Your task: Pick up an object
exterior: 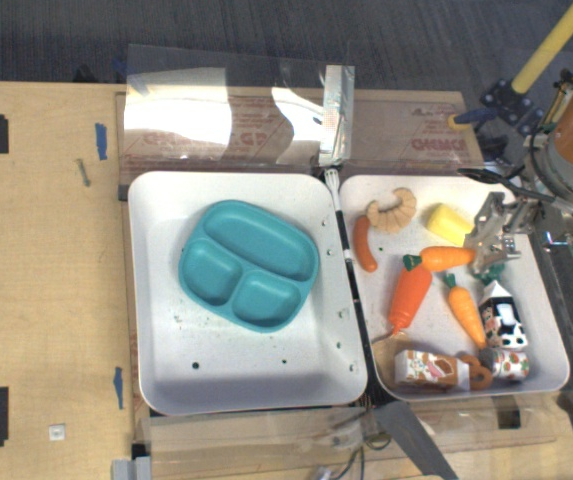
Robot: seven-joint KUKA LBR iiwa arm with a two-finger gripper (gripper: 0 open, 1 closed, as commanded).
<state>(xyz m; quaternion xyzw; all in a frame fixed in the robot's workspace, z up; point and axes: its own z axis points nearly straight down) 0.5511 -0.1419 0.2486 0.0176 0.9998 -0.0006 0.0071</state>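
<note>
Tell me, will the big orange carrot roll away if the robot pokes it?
Probably a bit. The big carrot looks round and smooth, so a sideways poke could roll it, though its taper would likely curve it around. It looks like shiny toy plastic, so probably stiff, light and slippery. Toys crowd the right bin, so it shouldn't travel far.

no legible text anywhere

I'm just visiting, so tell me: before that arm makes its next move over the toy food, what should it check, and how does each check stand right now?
1. Gripper is over the right bin: ok.
2. A target lies under it, the small carrot: ok.
3. Fingers open or shut: cannot tell.
4. Something held already: cannot tell.
5. Neighbours crowd the target, the big carrot touching it and the yellow block near: not ok.
6. Teal tray in the left bin is out of the way: ok.
</note>
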